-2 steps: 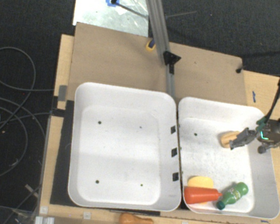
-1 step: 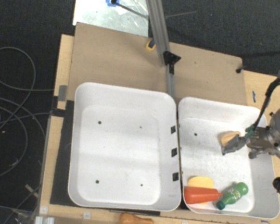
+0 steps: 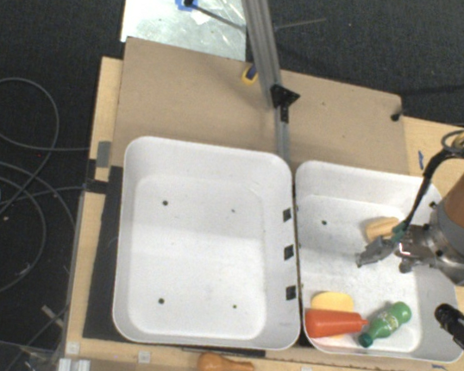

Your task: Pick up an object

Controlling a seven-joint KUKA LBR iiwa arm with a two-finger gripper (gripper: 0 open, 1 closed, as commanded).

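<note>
Gripper (image 3: 376,254) hangs over the right bin (image 3: 336,188), fingers look slightly apart w/ nothing between them, tips pointing left, just beside a tan bread-like piece (image 3: 380,227) at its upper side. Nearest pick is that tan piece; I'd say shift toward it, centre over it, then drop straight down before closing. The yellow piece (image 3: 331,301), orange carrot (image 3: 334,324) & green bottle (image 3: 386,323) crowd the bin's near edge, so they look a harder grab.

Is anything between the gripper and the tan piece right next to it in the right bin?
Nothing visible. The gripper hangs over the right bin, just below and left of the tan piece, with bare floor between them. The yellow piece, carrot and green bottle lie apart along the front wall.
</note>
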